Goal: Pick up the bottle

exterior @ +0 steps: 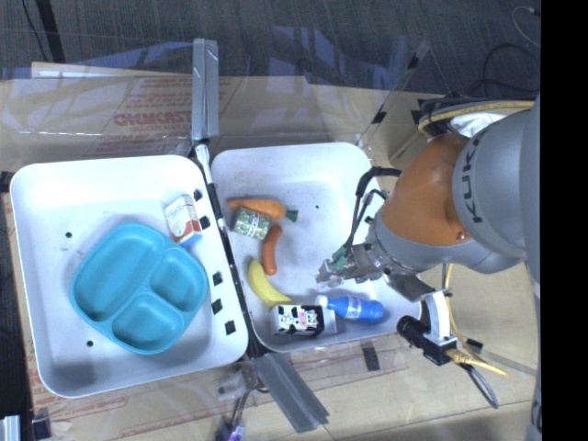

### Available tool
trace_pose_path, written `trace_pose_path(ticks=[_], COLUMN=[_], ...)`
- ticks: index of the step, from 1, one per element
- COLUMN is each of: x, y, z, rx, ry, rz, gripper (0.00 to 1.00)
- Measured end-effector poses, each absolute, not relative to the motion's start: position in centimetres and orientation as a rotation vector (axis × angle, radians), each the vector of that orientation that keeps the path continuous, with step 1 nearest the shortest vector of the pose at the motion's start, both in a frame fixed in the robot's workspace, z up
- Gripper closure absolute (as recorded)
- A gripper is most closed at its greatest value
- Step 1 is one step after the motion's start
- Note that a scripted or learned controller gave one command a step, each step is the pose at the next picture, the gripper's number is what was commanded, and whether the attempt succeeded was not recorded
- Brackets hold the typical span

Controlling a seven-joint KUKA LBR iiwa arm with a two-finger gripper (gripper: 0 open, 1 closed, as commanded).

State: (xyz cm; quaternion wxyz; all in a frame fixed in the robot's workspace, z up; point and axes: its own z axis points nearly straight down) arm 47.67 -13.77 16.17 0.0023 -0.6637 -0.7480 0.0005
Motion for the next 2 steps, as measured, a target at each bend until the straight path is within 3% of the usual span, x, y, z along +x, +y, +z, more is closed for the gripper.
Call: trace_pose_path(ticks=[1,2], x=[47.7,47.7], y=[-13.8,-21.0], z=[16.2,9.2], rx=[-2.082,-1.874], ry=[-2.347,-2.517], rz=[0.002,-0.001], gripper=[0.00,0.00])
